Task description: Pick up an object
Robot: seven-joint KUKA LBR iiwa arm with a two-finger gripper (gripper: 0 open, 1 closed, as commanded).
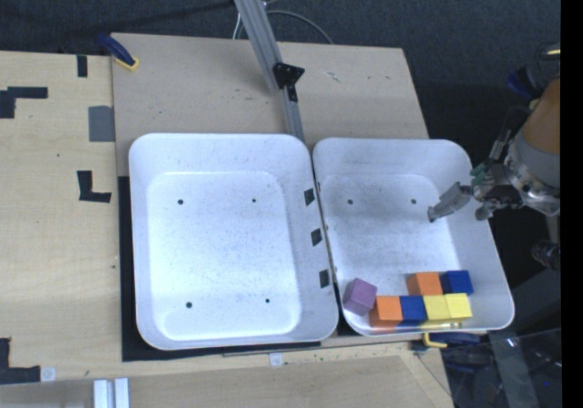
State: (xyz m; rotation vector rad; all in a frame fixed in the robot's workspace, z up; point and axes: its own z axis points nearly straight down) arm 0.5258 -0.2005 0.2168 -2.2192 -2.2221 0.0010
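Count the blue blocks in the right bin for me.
2. One blue block sits at the far right of the back row; the other blue block is in the front row between orange and yellow.

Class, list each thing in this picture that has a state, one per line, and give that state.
Grey two-finger gripper: above the right bin, holding nothing.
Right shallow white bin: holds small blocks along its near edge.
Purple block: tilted, apart from the row.
Left shallow white bin: no objects inside.
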